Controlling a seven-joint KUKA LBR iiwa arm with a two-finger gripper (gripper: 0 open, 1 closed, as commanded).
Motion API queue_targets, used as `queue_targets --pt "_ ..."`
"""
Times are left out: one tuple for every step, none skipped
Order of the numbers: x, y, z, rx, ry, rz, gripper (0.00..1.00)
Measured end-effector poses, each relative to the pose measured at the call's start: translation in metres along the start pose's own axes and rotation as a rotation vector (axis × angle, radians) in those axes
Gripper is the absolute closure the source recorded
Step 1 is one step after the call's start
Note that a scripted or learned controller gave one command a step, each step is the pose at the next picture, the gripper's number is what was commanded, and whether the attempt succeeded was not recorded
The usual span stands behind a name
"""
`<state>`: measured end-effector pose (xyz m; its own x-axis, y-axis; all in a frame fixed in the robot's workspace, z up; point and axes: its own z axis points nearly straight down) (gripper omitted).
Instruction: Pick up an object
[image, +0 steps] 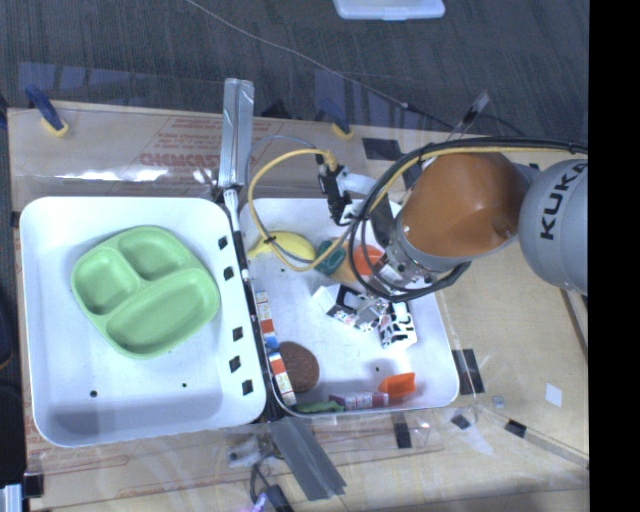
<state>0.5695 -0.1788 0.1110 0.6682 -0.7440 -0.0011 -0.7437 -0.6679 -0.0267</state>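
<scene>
My gripper (372, 312) hangs low in the right bin (430, 345), under the orange band of the arm (465, 205). It is right over a black-and-white patterned object (398, 328), and the wrist hides the spot where they meet. Around it in the same bin lie a yellow rounded object (288, 245), a teal block (330, 258), an orange object (364, 258) partly under the arm, a brown disc (298, 365), a small orange piece (398, 383) and slim pens (345, 403) along the near wall.
The left bin (60, 400) holds a green divided plate (145, 290). A metal divider (236, 130) runs between the bins. A yellow cable (285, 160) and black cables loop above the right bin's far edge.
</scene>
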Motion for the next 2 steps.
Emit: queue_targets --pt "0.004 0.005 0.001 -0.007 0.007 0.004 0.00" --pt "0.027 -0.096 0.020 -0.021 0.002 0.139 0.00"
